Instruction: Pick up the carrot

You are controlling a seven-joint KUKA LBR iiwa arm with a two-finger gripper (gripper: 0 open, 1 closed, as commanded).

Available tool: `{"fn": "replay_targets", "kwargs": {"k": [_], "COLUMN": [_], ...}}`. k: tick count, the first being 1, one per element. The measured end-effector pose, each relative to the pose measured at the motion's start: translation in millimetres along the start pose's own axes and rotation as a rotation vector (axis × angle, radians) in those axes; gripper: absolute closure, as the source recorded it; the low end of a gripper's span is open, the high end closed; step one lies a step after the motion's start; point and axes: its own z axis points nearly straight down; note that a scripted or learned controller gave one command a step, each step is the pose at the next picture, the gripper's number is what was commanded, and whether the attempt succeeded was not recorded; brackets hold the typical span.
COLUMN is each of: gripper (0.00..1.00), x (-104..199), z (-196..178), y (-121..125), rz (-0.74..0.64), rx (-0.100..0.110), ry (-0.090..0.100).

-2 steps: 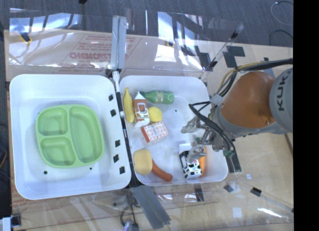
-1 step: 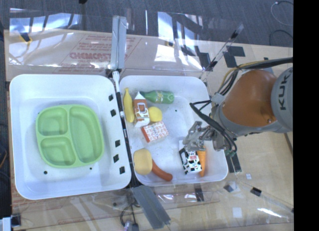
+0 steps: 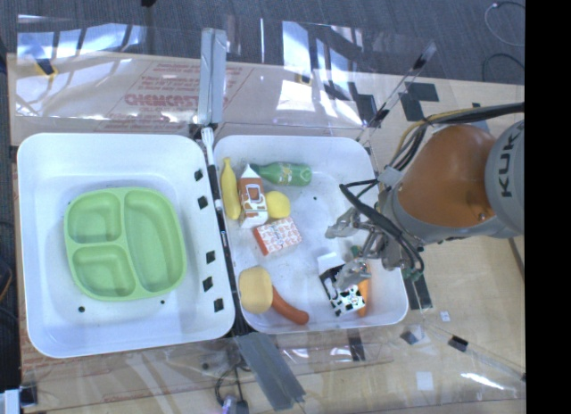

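Orange carrot (image 3: pixel 364 296) lies in the right bin's (image 3: pixel 308 146) front-right corner beside a black-and-white toy (image 3: pixel 343 302), so centre the gripper (image 3: pixel 354 277) over it alone before lifting, though you cannot tell whether the claw is apart or together.

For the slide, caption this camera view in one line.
KUKA gripper hovering over the carrot in the right bin; green divided plate in the left bin.
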Motion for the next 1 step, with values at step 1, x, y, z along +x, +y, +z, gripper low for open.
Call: {"fn": "replay_targets", "kwargs": {"k": [1], "gripper": [0.00], "x": [7.3], "z": [21.3], "y": [1.0], "rz": [-0.008], "rx": [-0.003], "ry": [0.013]}}
